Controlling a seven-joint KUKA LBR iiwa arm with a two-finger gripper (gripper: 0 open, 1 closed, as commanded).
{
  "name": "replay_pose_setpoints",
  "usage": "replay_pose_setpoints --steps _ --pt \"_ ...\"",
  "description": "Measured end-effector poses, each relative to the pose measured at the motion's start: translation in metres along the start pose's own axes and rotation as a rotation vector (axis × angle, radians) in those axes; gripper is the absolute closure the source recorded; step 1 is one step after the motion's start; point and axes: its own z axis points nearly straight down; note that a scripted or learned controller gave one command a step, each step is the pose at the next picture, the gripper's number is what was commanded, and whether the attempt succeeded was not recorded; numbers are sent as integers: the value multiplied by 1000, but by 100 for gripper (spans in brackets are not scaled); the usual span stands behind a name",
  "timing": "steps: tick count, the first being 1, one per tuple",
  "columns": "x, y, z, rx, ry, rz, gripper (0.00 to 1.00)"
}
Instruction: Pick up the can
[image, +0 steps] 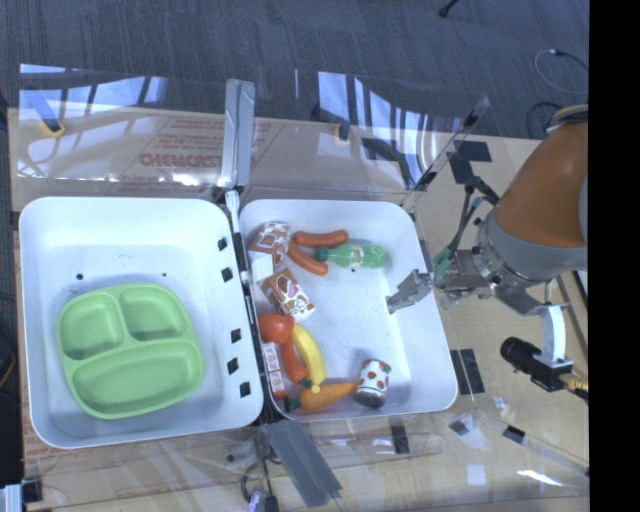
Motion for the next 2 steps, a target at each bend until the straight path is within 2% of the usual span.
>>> replay_pose_setpoints --steps 1,2 --pt "-19 -11 157 0 2 -97 0" --pt "-8 3 117 -4 -1 -451 0"
